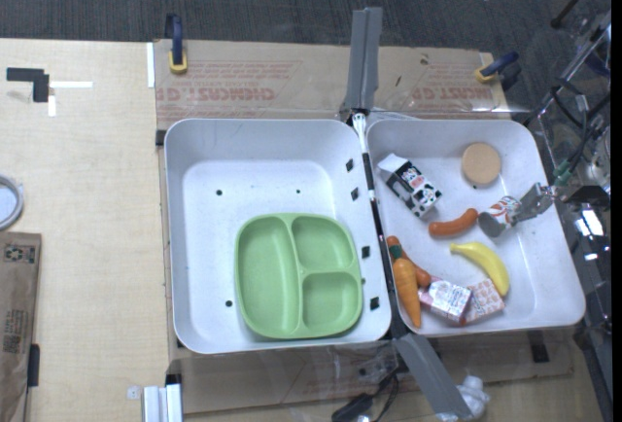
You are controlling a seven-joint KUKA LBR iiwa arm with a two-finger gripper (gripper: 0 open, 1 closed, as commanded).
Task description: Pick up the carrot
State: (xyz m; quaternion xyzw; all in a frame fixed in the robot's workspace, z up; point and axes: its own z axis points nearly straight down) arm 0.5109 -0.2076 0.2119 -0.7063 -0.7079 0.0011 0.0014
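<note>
Carrot [403,286] lies in the right bin [544,308], against that bin's left wall near its front-left corner, its green top pointing toward the back. Just beside it to the right sit small red-and-white cartons [462,301], and a banana [485,263] curves just behind them. A sausage [453,224] lies near the bin's middle, a black-and-white milk carton [410,185] sits toward the back-left, and a round tan disc [481,163] rests near the back wall. The hand [526,207] reaches in over the bin's right side, well apart from the carrot; whether it is clenched or released cannot be told, and a red-and-white object [501,211] shows just at its tip. The left bin [194,216] holds a green divided plate [296,276] toward its front-right. Both bins sit on the table [78,206].
</note>
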